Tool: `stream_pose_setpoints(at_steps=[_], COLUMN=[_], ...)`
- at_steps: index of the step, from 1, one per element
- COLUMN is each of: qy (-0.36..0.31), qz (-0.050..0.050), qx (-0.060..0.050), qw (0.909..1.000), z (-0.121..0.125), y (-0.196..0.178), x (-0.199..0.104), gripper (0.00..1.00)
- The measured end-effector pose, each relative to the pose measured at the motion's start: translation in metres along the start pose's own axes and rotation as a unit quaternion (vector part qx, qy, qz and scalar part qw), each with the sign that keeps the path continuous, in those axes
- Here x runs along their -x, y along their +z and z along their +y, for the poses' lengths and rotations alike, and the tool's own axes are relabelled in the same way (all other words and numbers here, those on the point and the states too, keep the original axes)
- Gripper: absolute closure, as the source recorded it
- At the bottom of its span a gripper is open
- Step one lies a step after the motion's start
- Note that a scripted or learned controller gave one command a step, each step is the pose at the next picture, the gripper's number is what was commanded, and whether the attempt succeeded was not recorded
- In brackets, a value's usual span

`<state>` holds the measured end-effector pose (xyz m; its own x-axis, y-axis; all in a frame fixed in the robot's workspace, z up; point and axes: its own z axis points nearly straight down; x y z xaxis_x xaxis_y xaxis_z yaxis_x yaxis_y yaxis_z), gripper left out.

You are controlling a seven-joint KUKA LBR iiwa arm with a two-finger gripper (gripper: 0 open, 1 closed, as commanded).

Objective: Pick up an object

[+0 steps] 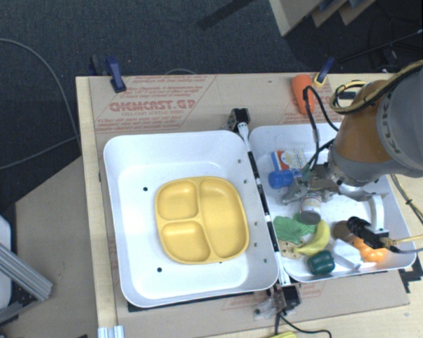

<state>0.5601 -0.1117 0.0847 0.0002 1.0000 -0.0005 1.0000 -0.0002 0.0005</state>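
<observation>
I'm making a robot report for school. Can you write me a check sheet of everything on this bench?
Surface: brown bench bearing left bin and right bin.
Job's things: in right bin, blue piece, banana, green leaf, dark green block, orange item.
Clutter: yellow tray in left bin.
Pincer: pincer low over right bin, near blue piece.
Cables: black cable on arm.
Surroundings: dark carpet.

Grey, rounded arm (405, 121), bulky and smooth-shelled. Broad orange band (357, 134) wrapped just above the wrist. Pale grey wrist flange below the band. Black cables (320, 114) looped along the outside of the orange section, thin and curving. Small metallic claw (303, 189) at the end, silver-grey, with dark fittings; finer detail too small to tell.
</observation>
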Motion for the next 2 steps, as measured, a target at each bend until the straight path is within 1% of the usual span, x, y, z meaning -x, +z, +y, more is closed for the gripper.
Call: stream_pose_setpoints(at_steps=[1, 2], qy=[0.001, 0.001], qz=[0.0, 0.0], qx=[-0.001, 0.001], qw=[1.0, 1.0], z=[-0.0814, -0.0805], y=[0.0004, -0.0095], x=[0.0172, 0.0166], gripper=[0.0, 1.0])
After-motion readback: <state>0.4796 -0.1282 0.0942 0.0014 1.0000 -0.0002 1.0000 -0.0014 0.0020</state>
